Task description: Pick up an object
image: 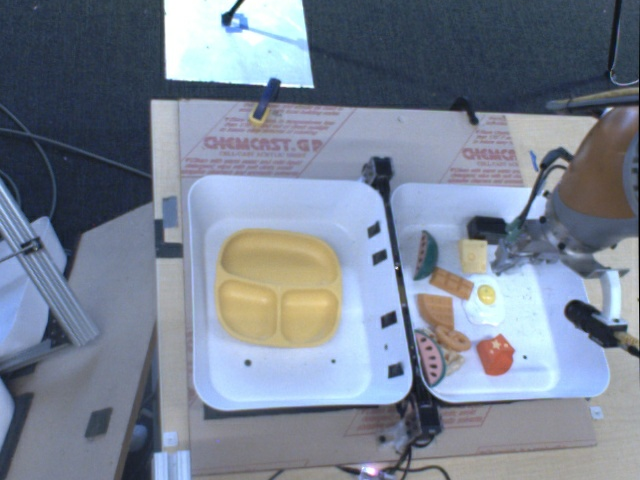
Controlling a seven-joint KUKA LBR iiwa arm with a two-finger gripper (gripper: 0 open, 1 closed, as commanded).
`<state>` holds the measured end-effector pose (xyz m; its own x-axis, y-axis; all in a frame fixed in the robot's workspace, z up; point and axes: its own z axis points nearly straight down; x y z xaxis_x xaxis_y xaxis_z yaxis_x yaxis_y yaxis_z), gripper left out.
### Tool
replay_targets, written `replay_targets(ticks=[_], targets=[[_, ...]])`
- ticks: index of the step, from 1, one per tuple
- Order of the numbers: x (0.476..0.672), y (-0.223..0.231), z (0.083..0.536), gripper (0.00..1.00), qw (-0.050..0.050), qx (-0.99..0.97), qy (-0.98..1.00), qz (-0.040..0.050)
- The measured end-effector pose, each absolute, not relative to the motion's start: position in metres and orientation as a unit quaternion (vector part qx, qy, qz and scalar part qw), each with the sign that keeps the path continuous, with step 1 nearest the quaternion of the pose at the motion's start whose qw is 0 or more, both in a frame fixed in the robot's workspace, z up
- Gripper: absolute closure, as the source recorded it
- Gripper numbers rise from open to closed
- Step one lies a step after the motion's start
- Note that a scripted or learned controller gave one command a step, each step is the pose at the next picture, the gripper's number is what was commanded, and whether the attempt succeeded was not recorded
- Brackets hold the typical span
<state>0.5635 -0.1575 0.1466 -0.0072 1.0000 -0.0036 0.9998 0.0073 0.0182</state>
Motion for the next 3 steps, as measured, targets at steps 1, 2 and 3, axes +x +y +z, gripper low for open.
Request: replay_targets(ticks=[1, 2, 3], targets=[[0.564, -0.157, 0.157, 1.0, 0.009, 0.704, 0.71, 0.0064], [0.565, -0.157, 0.168, 1.0, 0.01, 0.703, 0.711, 0.0074], [0.566, -0.157, 0.178, 1.0, 0.01, 0.702, 0.712, 0.0084]])
